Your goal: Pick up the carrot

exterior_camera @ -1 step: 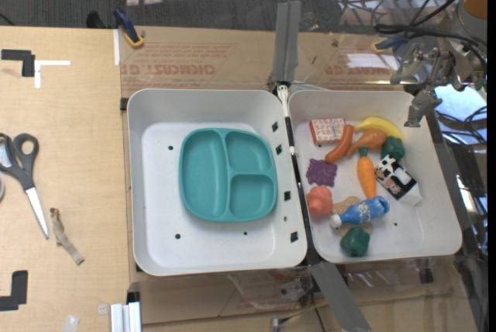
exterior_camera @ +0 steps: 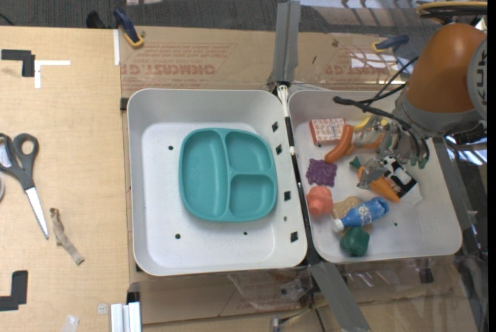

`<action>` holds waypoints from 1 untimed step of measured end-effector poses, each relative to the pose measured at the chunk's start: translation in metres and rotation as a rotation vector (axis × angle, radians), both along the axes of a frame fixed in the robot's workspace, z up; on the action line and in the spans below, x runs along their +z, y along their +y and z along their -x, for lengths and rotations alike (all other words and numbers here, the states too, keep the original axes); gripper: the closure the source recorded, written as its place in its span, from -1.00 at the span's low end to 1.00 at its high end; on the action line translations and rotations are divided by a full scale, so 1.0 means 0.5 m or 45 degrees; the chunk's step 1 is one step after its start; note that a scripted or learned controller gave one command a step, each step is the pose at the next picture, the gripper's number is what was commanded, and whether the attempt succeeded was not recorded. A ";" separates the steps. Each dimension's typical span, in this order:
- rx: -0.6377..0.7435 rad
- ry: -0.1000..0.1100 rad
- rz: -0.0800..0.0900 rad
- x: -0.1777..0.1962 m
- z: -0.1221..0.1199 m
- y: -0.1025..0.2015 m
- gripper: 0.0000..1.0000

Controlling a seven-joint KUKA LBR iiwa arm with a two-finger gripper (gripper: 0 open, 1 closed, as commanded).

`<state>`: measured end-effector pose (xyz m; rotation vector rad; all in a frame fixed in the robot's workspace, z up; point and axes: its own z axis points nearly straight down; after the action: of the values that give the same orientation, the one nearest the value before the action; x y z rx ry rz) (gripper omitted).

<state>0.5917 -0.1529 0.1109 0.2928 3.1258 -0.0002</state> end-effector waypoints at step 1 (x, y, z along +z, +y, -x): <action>0.004 -0.007 0.003 0.022 -0.004 0.002 1.00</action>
<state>0.5937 -0.1519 0.1217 0.2870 3.1208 -0.0024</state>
